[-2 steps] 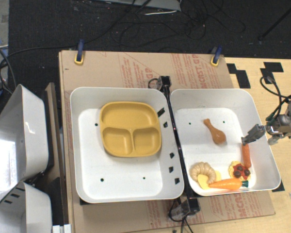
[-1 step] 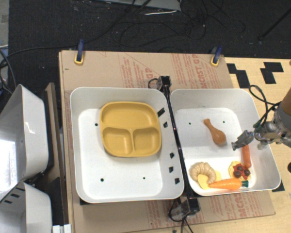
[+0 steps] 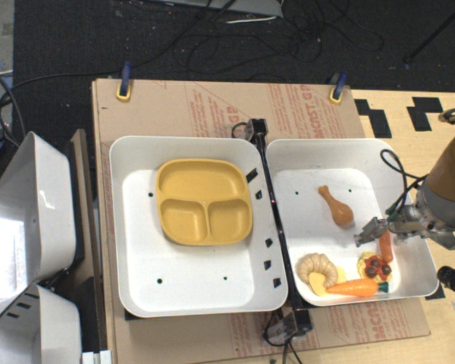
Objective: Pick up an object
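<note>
The right bin (image 3: 311, 165) holds several toy foods. A brown drumstick (image 3: 336, 205) lies near its middle. A beige croissant (image 3: 317, 265), an orange carrot (image 3: 354, 286) and a small yellow piece with dark berries (image 3: 374, 267) lie along its front edge. My gripper (image 3: 376, 233) hangs low over the bin's right side, directly above a short red-orange stick (image 3: 385, 248). The stick's upper end runs up under the gripper, and whether it is held is unclear.
A yellow divided plate (image 3: 205, 202) sits in the left bin (image 3: 136, 271). The bins' shared rim (image 3: 271, 218) runs between them. A black cable (image 3: 394, 165) loops over the right bin's far right corner. White containers (image 3: 30, 203) stand left of the bench.
</note>
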`<state>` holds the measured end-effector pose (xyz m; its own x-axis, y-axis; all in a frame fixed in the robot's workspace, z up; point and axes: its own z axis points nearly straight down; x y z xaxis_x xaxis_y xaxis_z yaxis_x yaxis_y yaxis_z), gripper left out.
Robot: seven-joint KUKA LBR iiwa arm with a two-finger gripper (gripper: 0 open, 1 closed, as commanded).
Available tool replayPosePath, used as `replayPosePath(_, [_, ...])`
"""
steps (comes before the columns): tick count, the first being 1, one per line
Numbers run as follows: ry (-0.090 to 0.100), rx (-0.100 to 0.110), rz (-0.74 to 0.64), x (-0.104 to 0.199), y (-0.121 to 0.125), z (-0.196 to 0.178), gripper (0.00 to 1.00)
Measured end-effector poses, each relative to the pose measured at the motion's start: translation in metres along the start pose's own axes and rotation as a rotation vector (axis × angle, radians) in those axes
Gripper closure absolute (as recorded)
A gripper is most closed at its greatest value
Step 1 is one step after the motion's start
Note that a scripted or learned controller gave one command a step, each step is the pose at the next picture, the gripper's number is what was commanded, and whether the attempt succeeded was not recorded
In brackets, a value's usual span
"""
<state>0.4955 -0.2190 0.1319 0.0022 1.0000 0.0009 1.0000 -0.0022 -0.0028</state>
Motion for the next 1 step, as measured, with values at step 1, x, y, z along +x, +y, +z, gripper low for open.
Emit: replayPosePath(1, [-0.001,-0.003,-0.001,0.0001,0.0009,-0.0118,1.0])
